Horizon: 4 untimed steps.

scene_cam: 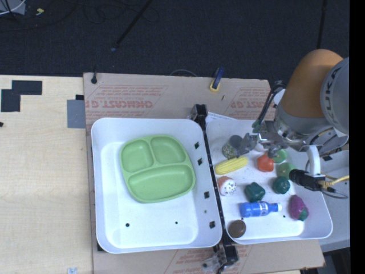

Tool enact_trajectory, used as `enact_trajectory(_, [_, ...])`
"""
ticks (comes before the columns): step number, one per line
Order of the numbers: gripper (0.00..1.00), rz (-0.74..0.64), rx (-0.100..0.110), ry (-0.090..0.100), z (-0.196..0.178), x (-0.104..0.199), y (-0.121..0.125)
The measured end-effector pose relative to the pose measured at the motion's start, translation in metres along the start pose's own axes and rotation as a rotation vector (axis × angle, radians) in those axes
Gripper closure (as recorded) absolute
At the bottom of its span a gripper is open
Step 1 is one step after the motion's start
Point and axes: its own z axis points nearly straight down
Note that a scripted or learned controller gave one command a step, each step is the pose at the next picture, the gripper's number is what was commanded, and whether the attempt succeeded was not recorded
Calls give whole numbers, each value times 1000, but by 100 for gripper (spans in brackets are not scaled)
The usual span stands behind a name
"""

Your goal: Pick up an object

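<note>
Objects crowd my right bin (319, 233): a yellow corn cob (231, 165), an orange-red piece (264, 164), dark green bits, a blue bottle (258, 209) with a white cap, a purple piece (296, 206) and a brown disc (236, 228), while the left bin (108, 221) carries a green divided plate (158, 168). Red print on the cardboard (148, 99) under both bins on the surface runs upside down, and I can't read it with confidence. My gripper (249, 141) sits low over the small greyish thing (231, 148) near the corn, but I cannot tell how it stands, and the arm (311, 93) is cut off at the right.
</note>
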Motion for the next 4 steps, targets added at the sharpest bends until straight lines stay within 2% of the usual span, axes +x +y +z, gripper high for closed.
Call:
enact_trajectory(2, [0,-2,-3,-1,91,8,6])
enact_trajectory(3, [100,4,-3,0,80,6,6])
enact_trajectory(4, [100,-2,-10,-2,19,5,13])
